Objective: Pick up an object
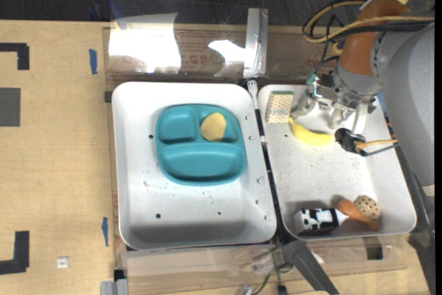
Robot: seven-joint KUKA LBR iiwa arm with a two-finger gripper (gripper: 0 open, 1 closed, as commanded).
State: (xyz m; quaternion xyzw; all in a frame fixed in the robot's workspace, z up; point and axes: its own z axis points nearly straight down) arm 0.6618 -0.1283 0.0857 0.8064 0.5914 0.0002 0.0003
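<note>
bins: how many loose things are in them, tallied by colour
teal: 1, divided plate
yellow: 2, round piece on that plate, banana
green and tan: 1, patterned card
black and white: 1, cow toy
brown: 1, spotted piece
total: 6

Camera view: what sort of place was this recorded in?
Probably a robot lab's bin-picking bench: two white bins side by side on a taped board, toy items such as a banana and a teal plate, and the arm's hand overhead.
</note>
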